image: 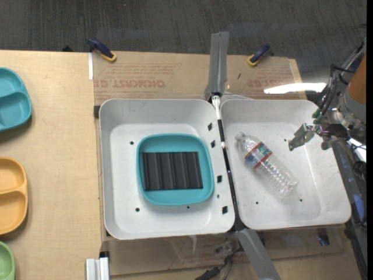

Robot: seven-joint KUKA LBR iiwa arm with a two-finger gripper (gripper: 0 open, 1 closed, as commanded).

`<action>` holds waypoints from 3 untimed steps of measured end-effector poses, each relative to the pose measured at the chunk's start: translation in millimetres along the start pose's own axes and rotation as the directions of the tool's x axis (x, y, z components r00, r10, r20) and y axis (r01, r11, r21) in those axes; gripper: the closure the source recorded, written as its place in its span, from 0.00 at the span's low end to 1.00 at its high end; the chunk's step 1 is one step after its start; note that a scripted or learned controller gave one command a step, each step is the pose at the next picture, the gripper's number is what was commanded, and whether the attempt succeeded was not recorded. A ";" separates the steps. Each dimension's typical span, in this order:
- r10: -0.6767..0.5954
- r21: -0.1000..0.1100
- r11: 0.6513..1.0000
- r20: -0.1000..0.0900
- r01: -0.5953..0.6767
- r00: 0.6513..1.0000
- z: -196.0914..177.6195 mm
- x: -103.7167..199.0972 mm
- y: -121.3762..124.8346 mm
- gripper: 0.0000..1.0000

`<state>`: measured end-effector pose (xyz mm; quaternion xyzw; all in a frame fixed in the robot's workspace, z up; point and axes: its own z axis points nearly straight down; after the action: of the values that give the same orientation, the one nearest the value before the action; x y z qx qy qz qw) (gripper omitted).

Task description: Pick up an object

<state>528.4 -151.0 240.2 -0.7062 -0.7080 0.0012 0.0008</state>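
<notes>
1. The task's likely thing is a clear plastic water bottle (266, 164) lying on its side on the floor of the right bin (326, 214). It lies on a diagonal: cap end toward the far left, base toward the near right, with a red and blue label around the part nearer the cap.

2. The gripper (309, 134) hangs over the far right part of that bin, to the right of the bottle's cap end and apart from it. Nothing is between its fingers. One grey finger points left toward the bottle; whether the fingers stand apart or together I cannot tell from this angle.

3. The left bin (111, 174) holds a teal tray (175, 200) with a dark ribbed insert (173, 170), lying flat near the middle. It is well apart from the gripper.

4. On handling, as a judgement: the bottle looks empty or nearly so, hence light. Its thin ribbed wall will probably give under a squeeze, and the smooth round body may roll or slip sideways when one finger touches first.

5. The best hold is probably across the body, fingers either side of the long axis, at or near the labelled part, where the wall seems stiffer and less glossy. That calls for turning the wrist to square with the diagonal.

6. A grasp along the length or at the tapered neck would probably slide off.
</notes>
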 end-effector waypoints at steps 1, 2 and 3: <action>-0.118 -0.001 0.993 0.000 0.118 0.993 148.8 49.5 17.1 0.00; -0.028 -0.001 1.000 0.001 0.028 1.000 148.8 52.9 100.2 0.00; 0.000 -0.001 1.000 0.001 0.000 1.000 148.5 18.1 129.3 0.00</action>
<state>657.3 -132.6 91.3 -0.7063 -0.7079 0.0010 0.0000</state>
